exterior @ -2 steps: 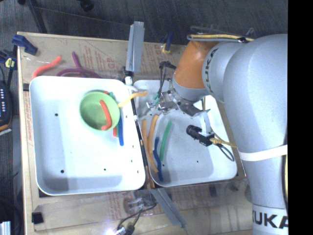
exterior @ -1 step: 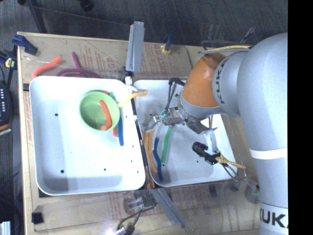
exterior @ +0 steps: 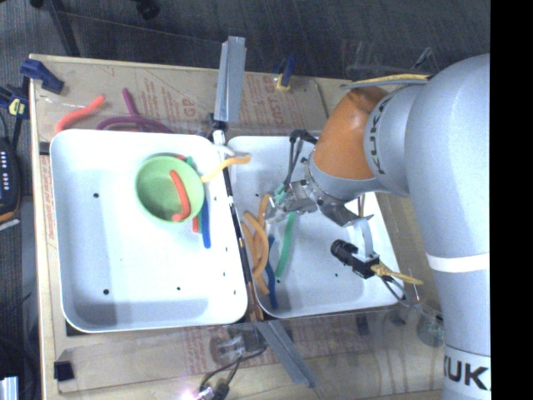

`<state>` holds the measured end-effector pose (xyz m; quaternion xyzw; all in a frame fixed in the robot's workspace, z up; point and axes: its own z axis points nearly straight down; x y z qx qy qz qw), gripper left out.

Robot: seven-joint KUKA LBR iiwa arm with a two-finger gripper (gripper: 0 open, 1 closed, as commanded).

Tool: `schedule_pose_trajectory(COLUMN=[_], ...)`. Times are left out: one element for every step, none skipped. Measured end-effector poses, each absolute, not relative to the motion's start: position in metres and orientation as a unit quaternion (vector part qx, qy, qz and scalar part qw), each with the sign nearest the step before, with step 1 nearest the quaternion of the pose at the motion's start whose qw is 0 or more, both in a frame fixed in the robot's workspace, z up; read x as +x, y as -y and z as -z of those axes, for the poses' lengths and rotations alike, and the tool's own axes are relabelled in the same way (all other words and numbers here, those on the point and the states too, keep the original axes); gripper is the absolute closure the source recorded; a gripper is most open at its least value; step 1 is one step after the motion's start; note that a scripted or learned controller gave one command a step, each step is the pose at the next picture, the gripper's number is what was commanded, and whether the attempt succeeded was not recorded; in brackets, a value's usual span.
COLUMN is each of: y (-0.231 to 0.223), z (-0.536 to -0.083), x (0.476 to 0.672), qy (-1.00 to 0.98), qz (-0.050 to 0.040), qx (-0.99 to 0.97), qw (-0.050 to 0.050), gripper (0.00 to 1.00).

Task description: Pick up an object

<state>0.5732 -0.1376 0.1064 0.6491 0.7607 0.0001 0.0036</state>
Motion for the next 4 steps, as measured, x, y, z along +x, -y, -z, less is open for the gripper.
schedule_pose_trajectory(y=[0.138, 0.138, 0.138, 0.151], z=[-0.106, -0.116, -0.116, -0.096], x=[0.573, 0.573, 0.574, 0.548], qy=[-0.761, -0.763, -0.763, -0.760], qz=[0.0000, 0.0015, 0.0014, -0.0032], qx=[0.649, 0.647, 0.646, 0.650], qw=[0.004, 0.004, 0.005, 0.002], gripper=[0.00, 1.00, 0.00, 0.00])
